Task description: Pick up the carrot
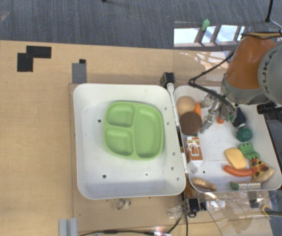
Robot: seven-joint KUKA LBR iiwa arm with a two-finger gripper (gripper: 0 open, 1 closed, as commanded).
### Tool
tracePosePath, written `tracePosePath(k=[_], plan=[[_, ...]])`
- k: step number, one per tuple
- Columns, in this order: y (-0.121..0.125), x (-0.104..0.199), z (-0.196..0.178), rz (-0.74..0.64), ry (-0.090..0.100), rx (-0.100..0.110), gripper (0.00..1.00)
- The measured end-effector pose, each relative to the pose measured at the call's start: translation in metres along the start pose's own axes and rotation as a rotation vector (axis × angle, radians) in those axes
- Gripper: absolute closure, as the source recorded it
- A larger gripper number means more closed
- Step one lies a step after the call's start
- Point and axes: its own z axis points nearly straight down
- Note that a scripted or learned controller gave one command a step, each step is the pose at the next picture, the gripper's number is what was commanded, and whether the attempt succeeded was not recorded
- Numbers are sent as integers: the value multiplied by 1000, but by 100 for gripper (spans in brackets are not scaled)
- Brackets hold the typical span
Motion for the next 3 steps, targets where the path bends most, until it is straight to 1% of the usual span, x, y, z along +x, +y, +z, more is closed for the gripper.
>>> tracePosePath(k=[1,2,3], plan=[[16,-8,2,329,21,11,0],[24,6,0,689,2,7,0],[26,-15,3,1109,12,17,0]])
